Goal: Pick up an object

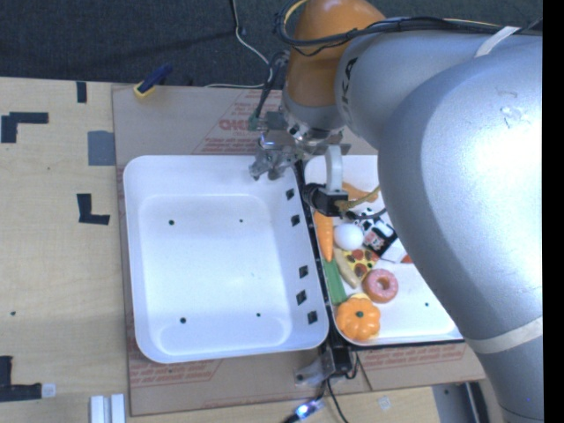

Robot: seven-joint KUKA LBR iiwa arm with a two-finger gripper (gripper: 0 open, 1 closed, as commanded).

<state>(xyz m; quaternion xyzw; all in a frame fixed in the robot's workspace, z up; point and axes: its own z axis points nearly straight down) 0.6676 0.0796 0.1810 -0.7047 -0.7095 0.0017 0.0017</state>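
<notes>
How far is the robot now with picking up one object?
Done: the grey arm has reached the bins, and the two-finger gripper hangs above the far rim of the left white bin. In hand: I see nothing between its fingers. Left: the round orange toy pumpkin, pink ring doughnut and white egg lie in the right bin.

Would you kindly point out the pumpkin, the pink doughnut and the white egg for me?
pumpkin (pixel 358 318): camera view, middle of its orange body.
pink doughnut (pixel 381 285): camera view, its frosted ring.
white egg (pixel 348 235): camera view, its rounded top.
</notes>
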